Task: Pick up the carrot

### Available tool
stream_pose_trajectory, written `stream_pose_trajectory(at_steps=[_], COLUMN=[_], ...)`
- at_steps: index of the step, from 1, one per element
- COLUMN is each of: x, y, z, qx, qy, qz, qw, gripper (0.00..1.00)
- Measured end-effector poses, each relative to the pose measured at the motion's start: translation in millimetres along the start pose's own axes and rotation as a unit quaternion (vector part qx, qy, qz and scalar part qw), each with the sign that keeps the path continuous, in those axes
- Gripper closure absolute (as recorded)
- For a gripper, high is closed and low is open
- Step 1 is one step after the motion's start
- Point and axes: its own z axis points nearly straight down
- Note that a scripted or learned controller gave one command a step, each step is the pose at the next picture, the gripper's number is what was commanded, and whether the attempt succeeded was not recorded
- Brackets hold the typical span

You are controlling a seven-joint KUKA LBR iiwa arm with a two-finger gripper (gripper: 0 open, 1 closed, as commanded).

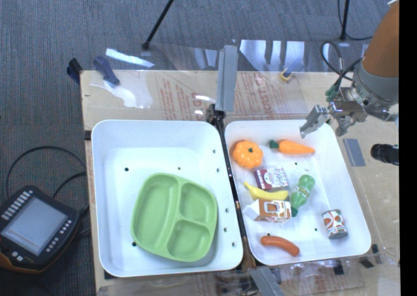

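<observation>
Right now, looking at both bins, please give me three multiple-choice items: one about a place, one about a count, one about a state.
1. Where is the carrot?
A. left bin
B. right bin, far end
C. on the green tray

2. How many compartments has the green tray?
A. two
B. three
C. five

3. What is the gripper doing?
A. holding the carrot
B. holding the can
C. above the right bin's far edge, holding nothing

Answers: 1 B, it lies beside the pumpkin. 2 B, three hollows show. 3 C, the carrot lies apart from the fingers.

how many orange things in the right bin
3: pumpkin at upper left, carrot at top, beside it, sausage near the front edge. None seem hidden.
</observation>
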Motion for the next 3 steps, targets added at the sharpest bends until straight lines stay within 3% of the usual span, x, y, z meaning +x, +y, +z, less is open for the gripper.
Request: stream_pose_trajectory(at_steps=[1, 2, 3], x=[2.6, -11.1, -24.7], y=[26.8, 28.4, 28.9], z=[77.4, 180.8, 114.8], qx=[0.000, -0.001, -0.002], qy=[0.000, 0.000, -0.001], qz=[0.005, -0.059, -0.157], qw=[1.0000, 0.9983, 0.9876], gripper=[0.00, 0.00, 0.00])
